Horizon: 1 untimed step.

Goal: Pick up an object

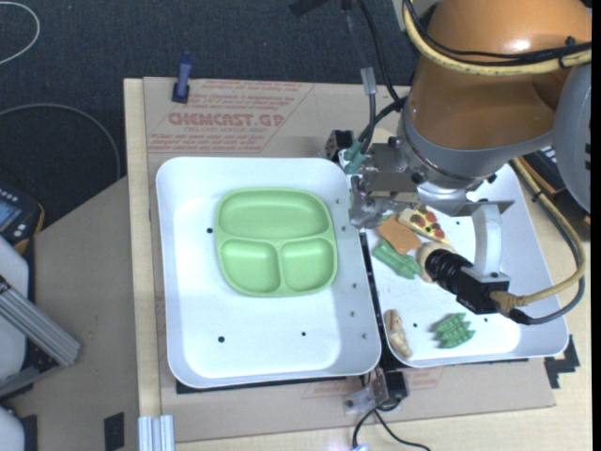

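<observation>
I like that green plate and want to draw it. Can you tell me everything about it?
The green plate looks like smooth, pale green plastic, with rounded corners. It has three sections: one wide one at the far side and two smaller ones nearer the camera. It lies flat in the left white bin, nothing in it or touching it.

Light falls evenly and fairly brightly from above, leaving the glossy shallow white left bin (188, 252) close to washed out along its bare floor, with a soft grey shade along its left inner wall. The orange band above the grey arm's wrist (498, 26) carries a small bright glint near its lower right, and the arm casts a dim shadow over the near part of the shallow white right bin (526, 242). Focus is moderate with coarse grain throughout, and the dark carpet-like floor (94, 26) at the upper left stays dim and flat.
</observation>
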Motion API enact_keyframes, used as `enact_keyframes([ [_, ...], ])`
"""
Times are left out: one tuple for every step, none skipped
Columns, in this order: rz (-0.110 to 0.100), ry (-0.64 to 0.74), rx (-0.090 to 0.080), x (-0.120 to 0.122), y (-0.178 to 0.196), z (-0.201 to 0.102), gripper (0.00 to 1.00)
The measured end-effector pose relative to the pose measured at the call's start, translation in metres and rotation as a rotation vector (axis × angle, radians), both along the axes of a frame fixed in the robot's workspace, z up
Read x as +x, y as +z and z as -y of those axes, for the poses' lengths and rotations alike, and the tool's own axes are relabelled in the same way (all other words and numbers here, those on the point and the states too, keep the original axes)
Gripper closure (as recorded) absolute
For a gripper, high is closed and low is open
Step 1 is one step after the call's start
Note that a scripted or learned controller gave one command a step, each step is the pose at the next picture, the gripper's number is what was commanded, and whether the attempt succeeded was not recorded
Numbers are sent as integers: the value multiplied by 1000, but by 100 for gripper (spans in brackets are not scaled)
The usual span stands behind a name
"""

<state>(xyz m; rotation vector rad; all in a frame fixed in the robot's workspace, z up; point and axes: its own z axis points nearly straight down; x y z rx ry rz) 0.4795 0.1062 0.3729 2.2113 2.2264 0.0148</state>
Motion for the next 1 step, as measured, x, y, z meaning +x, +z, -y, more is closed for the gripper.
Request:
enact_keyframes([
  [-6,-6,-3,0,6,3,100],
])
